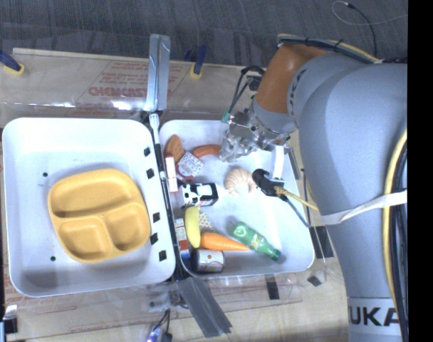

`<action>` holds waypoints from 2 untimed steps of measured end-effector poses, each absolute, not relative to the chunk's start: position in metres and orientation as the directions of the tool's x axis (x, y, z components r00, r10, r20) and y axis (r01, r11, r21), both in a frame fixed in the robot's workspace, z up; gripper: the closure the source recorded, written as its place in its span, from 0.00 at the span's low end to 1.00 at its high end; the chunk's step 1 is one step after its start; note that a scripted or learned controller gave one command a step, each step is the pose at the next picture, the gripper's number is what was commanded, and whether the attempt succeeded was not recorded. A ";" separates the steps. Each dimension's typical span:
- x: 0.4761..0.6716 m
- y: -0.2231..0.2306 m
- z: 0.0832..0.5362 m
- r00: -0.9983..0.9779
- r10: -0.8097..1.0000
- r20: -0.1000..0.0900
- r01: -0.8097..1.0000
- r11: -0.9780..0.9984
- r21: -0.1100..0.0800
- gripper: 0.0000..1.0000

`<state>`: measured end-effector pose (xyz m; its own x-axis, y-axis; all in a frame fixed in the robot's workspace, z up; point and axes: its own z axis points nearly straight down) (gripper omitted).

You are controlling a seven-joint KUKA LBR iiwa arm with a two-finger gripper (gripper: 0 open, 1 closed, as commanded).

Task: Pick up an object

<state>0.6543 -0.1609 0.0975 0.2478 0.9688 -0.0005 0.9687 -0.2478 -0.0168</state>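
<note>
So we've got the two white bins side by side on the counter. The left bin (17, 212) has a yellow divided tray (99, 212) sitting in it. The right bin (295, 251) is where all the pickable clutter is: a carrot (223, 242) and a green bottle (256, 239) toward the near edge, a banana (193, 226) just left of the carrot, a metal can (209, 261) in the near-left corner, a black-and-white toy (201, 194) in the middle, a pale shell-shaped thing (238, 180) right of it, and a sausage (206, 150) plus a brown piece (174, 147) at the far side.

The claw (236, 147) hangs over the far part of the right bin, just right of the sausage and just beyond the shell thing. We honestly can't tell how it's set from this angle, and we see nothing in it.
</note>
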 end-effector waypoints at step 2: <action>0.557 -0.140 0.216 0.151 0.989 0.001 0.989 -0.151 -0.005 1.00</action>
